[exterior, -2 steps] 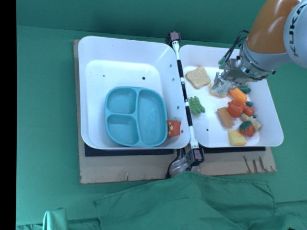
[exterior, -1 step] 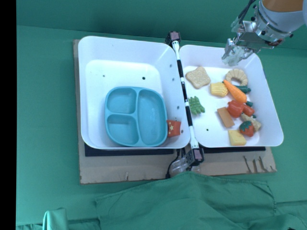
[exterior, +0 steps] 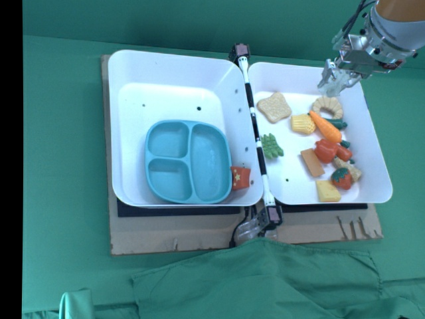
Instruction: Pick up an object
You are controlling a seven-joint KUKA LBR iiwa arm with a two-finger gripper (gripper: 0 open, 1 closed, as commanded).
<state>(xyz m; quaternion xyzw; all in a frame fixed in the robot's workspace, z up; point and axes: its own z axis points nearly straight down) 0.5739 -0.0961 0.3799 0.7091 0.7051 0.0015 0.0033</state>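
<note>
My gripper (exterior: 334,80) hangs over the back of the right bin (exterior: 292,78), just above and left of a croissant-shaped toy (exterior: 328,105). Nothing shows between its fingers. Below it lie toy foods: a bread slice (exterior: 274,106), a yellow corn piece (exterior: 303,123), an orange carrot (exterior: 325,126), a red pepper (exterior: 327,150), an orange block (exterior: 311,162), a green leafy piece (exterior: 271,145), a yellow cheese wedge (exterior: 327,191) and a strawberry (exterior: 342,177).
The left bin (exterior: 133,72) holds a blue three-compartment plate (exterior: 188,161) and a small red toy (exterior: 240,177) at its right wall. A black-and-white divider rail (exterior: 254,125) separates the bins. Green cloth (exterior: 265,278) lies at the front.
</note>
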